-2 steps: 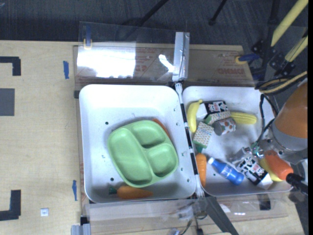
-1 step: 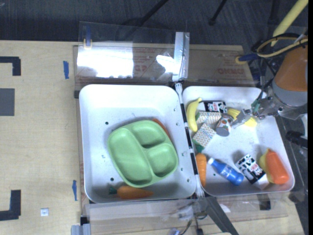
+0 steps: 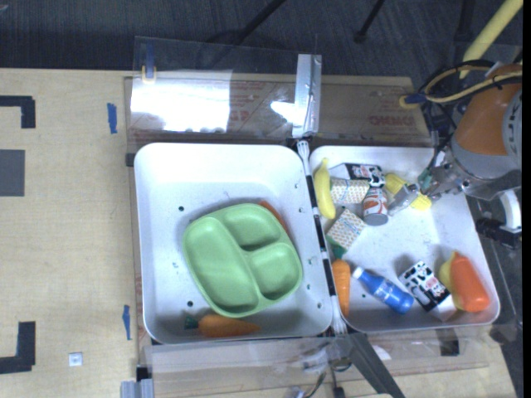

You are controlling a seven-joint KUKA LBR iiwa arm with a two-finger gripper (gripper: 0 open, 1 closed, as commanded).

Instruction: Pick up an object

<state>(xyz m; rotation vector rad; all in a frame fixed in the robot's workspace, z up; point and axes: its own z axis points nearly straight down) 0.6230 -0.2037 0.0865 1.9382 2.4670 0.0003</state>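
Observation:
The right bin [image 3: 465, 222] holds several small objects. A banana [image 3: 323, 193] lies along its left wall, beside two patterned boxes [image 3: 349, 192] and a small can [image 3: 375, 208]. A blue bottle [image 3: 383, 290], a black-and-white spotted object [image 3: 426, 283] and an orange object [image 3: 468, 283] lie near the front. A carrot [image 3: 341, 283] rests by the left wall. My gripper [image 3: 425, 186] hangs low over the bin's back right part, right at a yellow object [image 3: 411, 196] that its tip partly covers. I cannot make out whether it touches the yellow object.
The left bin [image 3: 158, 222] holds a green divided plate [image 3: 241, 258] and an orange carrot [image 3: 227, 325] at its front edge. A clear panel [image 3: 216, 98] stands behind the bins. The grey arm with its orange band [image 3: 489, 131] enters from the right.

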